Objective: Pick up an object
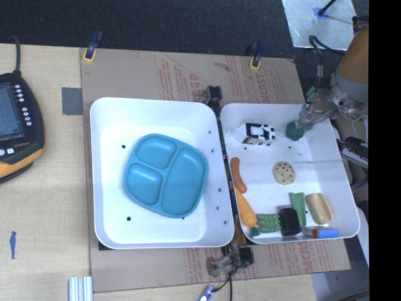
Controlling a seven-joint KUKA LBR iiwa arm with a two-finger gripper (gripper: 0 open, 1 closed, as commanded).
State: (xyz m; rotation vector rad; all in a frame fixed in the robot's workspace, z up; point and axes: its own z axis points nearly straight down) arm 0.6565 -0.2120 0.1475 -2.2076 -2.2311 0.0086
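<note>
Reaching in from the right, arm's gripper (308, 116) sits at the far right corner of the right bin (335, 162), low over the bin floor. Fingers are lost against the wrist hardware, so cannot tell how the tool stands. Dark green round object (294, 130) lies right at the gripper tip, touching or just beside it; cannot tell if it's between anything. Orange band (356, 58) of the arm shows above the wrist at the right edge.

Right bin contents: black-and-white cow-like toy (259, 133) near the far left part, well apart from the gripper. Round cookie (284, 173) mid-bin, alone. Long sausage (237, 175) against the left wall, with a carrot (246, 210) just below it, nearly end to end. Along the near wall: green bumpy piece (267, 222), black block (289, 221) touching it, upright green strip (297, 205) just behind the block, tan bread roll (319, 207) beside the strip, blue marker-like thing (325, 233) on the near rim with a red end.

Left bin (113, 218) holds a blue divided plate (166, 175), three compartments, tilted a bit, roughly centered.

Both bins rest on a brown cardboard sheet (156, 74) clipped at the far edge by two clamps (92, 47). Orange-and-black teach pendant (17, 125) sits on the bench at the far left.
</note>
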